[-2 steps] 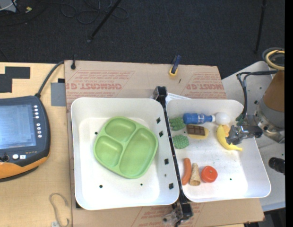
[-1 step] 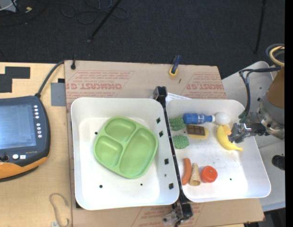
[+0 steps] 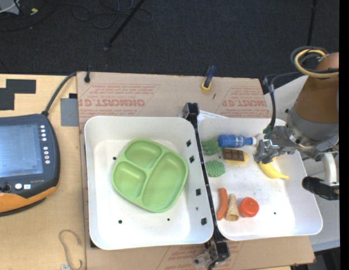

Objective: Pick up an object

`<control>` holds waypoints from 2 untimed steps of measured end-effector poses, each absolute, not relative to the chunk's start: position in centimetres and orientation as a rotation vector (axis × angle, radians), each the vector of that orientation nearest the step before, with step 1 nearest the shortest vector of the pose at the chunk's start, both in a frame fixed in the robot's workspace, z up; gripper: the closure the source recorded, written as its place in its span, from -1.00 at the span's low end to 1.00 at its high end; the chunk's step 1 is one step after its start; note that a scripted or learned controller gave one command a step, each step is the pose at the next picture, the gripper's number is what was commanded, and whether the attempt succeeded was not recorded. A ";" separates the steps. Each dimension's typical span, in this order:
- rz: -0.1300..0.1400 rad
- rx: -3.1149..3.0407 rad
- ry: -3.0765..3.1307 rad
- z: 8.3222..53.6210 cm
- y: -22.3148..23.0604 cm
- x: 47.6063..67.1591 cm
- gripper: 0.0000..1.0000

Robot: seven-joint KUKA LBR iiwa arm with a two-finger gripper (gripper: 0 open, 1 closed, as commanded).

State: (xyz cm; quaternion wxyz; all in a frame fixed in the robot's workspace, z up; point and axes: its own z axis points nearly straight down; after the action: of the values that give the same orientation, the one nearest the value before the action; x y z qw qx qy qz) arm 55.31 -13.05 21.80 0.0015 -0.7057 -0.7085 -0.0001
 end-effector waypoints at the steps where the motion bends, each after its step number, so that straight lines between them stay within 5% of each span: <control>1: -0.002 -2.215 -2.225 21.7 -8.9 58.8 1.00; 2: 0.002 -2.218 -2.221 21.7 -7.4 59.0 1.00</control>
State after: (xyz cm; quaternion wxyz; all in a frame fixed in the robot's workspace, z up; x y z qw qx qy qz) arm 58.97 -7.45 21.73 0.0012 -0.7066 -0.7076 0.0006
